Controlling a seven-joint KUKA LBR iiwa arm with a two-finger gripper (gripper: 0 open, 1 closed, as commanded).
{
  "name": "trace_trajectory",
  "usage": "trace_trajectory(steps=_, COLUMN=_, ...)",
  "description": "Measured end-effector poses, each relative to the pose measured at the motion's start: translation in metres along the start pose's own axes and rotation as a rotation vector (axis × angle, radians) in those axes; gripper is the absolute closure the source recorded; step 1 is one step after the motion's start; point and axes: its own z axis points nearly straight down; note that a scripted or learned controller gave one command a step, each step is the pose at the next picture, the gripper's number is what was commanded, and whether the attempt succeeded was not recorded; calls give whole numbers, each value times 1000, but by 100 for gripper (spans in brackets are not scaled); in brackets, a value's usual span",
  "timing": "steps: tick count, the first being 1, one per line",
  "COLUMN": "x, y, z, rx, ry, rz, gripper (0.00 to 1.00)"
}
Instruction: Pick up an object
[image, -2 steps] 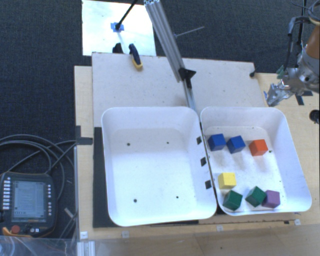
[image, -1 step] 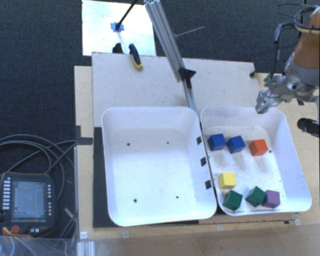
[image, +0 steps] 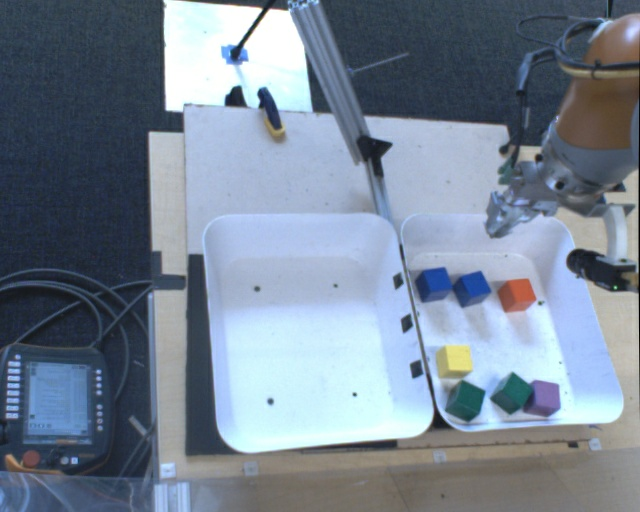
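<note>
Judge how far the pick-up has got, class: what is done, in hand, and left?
Done: nothing is lifted; all seven blocks lie in the right bin. In hand: the hand hangs above that bin's far edge, nearest the orange block. Left: descend, grasp, lift.

Camera: single, fixed above bench (image: 300, 150)
Facing: down at a slant
Range: mid-far, both bins fully framed, left bin (image: 225, 250), right bin (image: 590, 330)
Arm (image: 600, 100): enters from right
Extra: floor, pendant (image: 55, 405) at left
</note>
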Motion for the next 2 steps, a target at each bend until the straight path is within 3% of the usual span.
trace_trajectory(steps=2, x=103, y=-40, z=25, rx=4, ry=1, rz=0, gripper=100)
